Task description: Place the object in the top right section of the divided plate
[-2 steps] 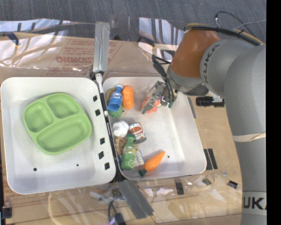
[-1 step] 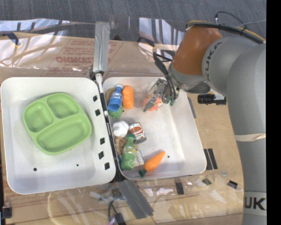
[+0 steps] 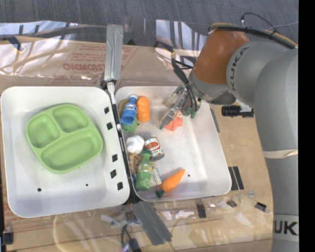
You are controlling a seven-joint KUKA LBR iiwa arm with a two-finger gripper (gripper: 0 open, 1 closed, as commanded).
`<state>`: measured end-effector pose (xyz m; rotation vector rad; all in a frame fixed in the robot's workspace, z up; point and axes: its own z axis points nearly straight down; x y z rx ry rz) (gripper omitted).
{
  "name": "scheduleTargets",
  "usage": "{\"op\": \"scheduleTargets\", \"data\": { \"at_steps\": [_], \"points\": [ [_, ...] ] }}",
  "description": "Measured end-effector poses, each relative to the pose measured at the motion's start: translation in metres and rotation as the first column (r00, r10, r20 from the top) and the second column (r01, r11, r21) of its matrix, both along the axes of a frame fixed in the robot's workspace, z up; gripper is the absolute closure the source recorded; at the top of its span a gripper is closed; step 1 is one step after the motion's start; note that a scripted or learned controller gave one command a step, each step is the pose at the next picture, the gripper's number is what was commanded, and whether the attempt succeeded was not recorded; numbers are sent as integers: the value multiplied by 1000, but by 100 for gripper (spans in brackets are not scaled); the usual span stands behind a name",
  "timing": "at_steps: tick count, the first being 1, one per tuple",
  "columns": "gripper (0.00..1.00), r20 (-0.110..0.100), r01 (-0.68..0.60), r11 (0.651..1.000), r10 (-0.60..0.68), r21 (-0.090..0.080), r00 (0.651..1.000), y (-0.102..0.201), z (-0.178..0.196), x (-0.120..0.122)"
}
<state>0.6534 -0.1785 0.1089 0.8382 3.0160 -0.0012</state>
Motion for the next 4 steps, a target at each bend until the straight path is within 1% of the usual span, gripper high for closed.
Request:
{"op": "scheduleTargets", "data": {
  "at_steps": [1, 2, 3, 4],
  "points": [
    [0, -4, -146, 989, 146, 1, 989, -29, -12, -8],
    [100, 2, -150, 989, 150, -2, 989, -29, 0, -6],
    [100, -9, -665, 747, 665, 2, 747, -30, -9, -20],
    [100, -7, -482, 876, 482, 1, 876, -30, -12, -19]
  ]
}}
